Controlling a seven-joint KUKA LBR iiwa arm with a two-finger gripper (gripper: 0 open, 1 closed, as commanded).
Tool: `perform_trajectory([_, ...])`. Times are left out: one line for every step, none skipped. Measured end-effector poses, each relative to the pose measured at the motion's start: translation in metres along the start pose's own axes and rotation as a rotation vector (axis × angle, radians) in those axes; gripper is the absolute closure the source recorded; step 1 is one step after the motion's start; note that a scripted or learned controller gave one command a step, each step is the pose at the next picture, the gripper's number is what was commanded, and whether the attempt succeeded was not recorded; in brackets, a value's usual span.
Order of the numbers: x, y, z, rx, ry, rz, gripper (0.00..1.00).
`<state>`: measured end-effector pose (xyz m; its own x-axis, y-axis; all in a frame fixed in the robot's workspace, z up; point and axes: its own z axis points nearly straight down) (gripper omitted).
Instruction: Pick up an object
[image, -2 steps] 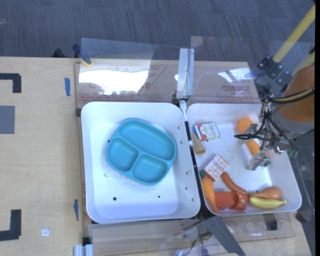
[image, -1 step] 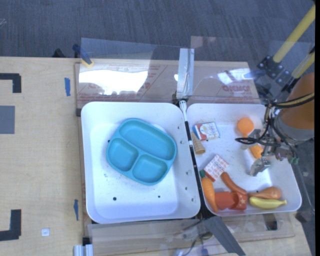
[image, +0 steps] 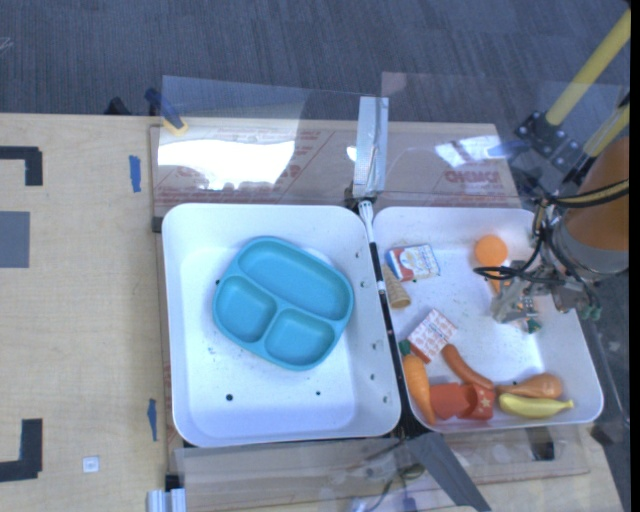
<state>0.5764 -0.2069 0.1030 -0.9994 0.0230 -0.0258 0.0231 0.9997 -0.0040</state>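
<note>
My gripper (image: 515, 305) hung low over the right bin (image: 585, 385), near the orange ball (image: 489, 250); its opening could not be told. Candidate objects crowded the near edge: banana (image: 535, 404), carrot (image: 416, 385).

You're looking at a robotics lab; two white bins (image: 190, 330) on a taped plywood bench (image: 70, 300), clear acrylic screens (image: 260, 140), grey carpet (image: 300, 40).

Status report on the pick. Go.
End effector low over right bin, nothing seen in it. Orange ball just beside it, banana and carrot nearer the front. Blue tray in left bin, untouched.
</note>
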Motion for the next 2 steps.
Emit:
perform_trajectory([0.001, 0.000, 0.001, -0.001, 0.002, 0.000, 0.00])
perform_trajectory([-0.002, 0.003, 0.015, -0.002, 0.015, 0.067, 0.00])
